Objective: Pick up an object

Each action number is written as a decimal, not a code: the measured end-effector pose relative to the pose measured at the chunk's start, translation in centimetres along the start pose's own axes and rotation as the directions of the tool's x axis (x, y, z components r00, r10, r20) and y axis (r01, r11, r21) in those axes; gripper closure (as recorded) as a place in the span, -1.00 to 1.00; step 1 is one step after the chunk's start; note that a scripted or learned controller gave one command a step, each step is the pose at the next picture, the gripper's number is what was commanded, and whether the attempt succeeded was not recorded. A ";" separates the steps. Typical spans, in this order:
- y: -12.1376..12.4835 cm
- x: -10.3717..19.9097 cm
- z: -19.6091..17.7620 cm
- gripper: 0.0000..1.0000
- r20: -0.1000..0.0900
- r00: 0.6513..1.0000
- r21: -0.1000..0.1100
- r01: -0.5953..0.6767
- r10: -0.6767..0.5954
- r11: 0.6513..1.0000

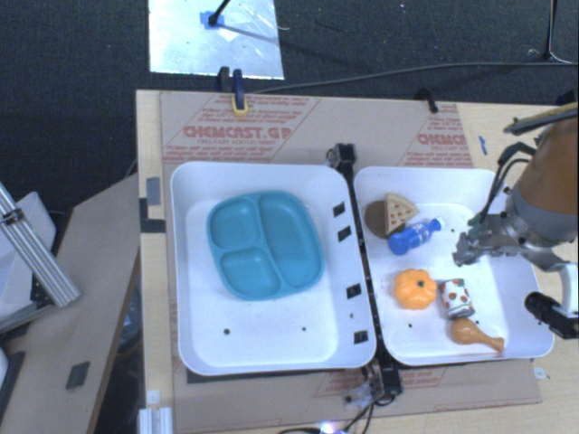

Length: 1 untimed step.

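Using the orange toy pumpkin (415, 289) in the right bin (516, 351) as the landmark. Nearest the camera, down-right of the pumpkin, a tan drumstick-shaped toy (474, 334) is lying with its long axis running left-right. Just right of the pumpkin, nearly touching it, a small red-and-white can (455, 297) is sitting. Up-right of the pumpkin, just above that can, the gripper (467, 245) is hovering, nothing between its tips, but I can't tell how wide it's set. Farther up, 1 blue bottle (414, 236) is lying slanted, then a wedge-shaped toy (395, 212). My guess: the can is closest, just below the gripper in the view.
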State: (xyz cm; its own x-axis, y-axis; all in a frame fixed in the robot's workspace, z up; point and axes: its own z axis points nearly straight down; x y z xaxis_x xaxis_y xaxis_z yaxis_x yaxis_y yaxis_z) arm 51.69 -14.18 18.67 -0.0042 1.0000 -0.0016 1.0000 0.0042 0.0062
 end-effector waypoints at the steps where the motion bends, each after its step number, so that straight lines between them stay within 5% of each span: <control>1: -0.2 0.6 -4.6 1.00 0.000 1.000 -0.001 0.001 -0.001 1.000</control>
State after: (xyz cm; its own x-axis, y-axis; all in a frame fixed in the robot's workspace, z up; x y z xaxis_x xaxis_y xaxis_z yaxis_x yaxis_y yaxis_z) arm 51.47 -13.60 23.31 -0.0049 1.0000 -0.0015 1.0000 0.0049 0.0071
